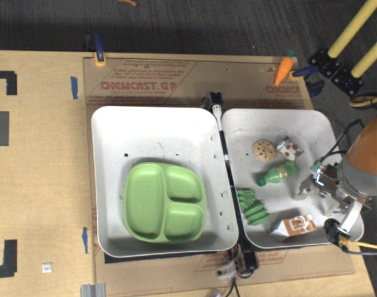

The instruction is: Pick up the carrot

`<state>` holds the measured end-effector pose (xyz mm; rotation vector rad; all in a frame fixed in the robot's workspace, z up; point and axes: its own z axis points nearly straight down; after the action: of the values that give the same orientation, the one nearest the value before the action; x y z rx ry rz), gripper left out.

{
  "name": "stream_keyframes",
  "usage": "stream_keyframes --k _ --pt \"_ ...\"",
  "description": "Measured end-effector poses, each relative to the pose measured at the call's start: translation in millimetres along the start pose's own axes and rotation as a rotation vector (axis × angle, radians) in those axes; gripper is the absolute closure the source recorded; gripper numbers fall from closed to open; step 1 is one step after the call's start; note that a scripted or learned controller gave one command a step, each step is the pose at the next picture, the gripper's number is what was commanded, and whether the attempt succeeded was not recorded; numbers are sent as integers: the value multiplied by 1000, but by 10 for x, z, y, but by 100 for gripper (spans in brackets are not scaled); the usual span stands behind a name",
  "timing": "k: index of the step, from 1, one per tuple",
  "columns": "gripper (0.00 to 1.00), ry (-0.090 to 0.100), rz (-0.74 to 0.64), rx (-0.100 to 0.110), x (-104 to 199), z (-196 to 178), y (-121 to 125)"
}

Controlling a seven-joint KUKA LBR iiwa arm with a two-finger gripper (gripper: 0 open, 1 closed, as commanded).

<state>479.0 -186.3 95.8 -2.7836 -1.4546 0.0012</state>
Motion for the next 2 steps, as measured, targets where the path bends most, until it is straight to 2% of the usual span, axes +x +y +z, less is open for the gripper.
stream_keyframes --k 1,2 --pt "0 5 -785 -11 -154 60 172" --pt "0 0 -280 -2 127 -276 -83"
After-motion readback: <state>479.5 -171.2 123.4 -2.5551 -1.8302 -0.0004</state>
